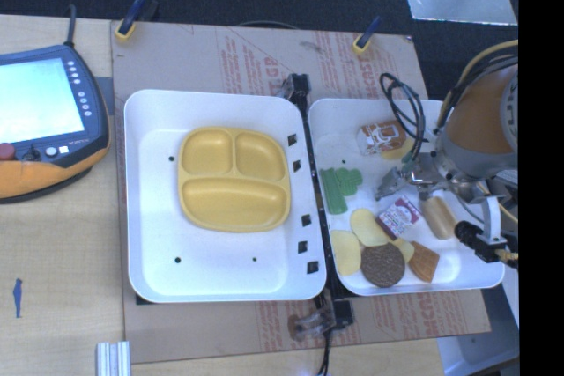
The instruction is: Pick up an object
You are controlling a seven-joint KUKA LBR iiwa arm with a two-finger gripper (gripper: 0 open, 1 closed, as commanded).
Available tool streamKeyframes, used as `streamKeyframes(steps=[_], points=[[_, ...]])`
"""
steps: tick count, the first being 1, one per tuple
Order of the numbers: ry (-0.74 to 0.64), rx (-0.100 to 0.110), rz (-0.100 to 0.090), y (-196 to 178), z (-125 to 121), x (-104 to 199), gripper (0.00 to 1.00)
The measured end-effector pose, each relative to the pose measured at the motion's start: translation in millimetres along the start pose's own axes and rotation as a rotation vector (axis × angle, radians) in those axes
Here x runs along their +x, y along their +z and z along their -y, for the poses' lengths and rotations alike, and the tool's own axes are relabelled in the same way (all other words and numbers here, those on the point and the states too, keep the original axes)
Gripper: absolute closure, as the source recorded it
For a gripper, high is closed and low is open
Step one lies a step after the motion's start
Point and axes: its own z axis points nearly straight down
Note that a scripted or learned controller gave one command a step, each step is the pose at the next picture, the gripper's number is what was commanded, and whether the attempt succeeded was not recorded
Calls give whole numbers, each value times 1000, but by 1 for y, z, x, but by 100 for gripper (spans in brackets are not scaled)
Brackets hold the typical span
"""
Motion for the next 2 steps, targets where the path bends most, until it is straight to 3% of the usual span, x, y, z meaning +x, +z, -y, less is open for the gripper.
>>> streamKeyframes(steps=[1,2], points=[[-3,-8,2,-6,-34,50,0],[6,0,1,-5,43,51,0]])
